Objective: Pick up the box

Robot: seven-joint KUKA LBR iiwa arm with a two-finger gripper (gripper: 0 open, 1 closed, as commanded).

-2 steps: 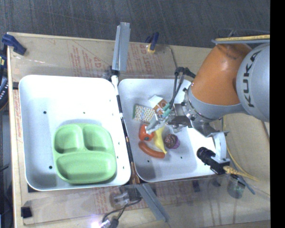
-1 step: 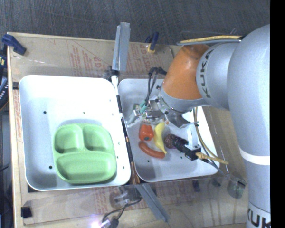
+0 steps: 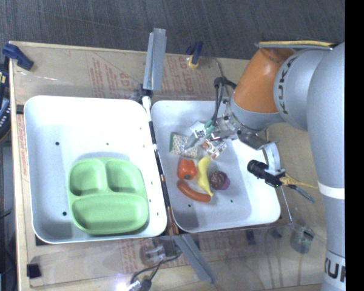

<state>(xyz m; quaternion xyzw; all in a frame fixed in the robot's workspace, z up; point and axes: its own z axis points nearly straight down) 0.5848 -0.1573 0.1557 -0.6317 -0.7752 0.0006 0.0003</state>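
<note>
Bins are sitting side by side, two of them: the left bin (image 3: 42,162) is carrying one green divided tray (image 3: 108,196), and the right bin (image 3: 255,205) is holding the rest. One claw (image 3: 209,139) is hanging over the right bin's upper part, and I cannot tell its state; one patterned box (image 3: 179,142) is lying just left of it. Below are lying one sausage (image 3: 193,191), one banana (image 3: 204,173), one tomato (image 3: 186,168) and one purple fruit (image 3: 219,179).

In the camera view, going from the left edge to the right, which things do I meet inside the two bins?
Green divided tray → small patterned box → red pepper → banana → dark purple fruit.
</note>
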